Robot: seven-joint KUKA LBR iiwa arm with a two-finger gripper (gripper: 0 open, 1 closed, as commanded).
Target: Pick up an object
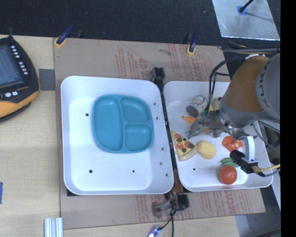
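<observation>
In the right bin lie several toy foods: a pizza slice, a yellow piece, a red tomato, a red piece with a green top, a small orange carrot and a grey piece. My gripper hangs low over the middle of this bin, between the carrot and the yellow piece, just right of the pizza slice. The arm's grey and orange wrist covers the bin's right part.
The left bin holds a blue divided plate. A small round white item and a yellow item lie at the right bin's back. A tablet-like pendant rests on the bench at far left. Clamps join the bins.
</observation>
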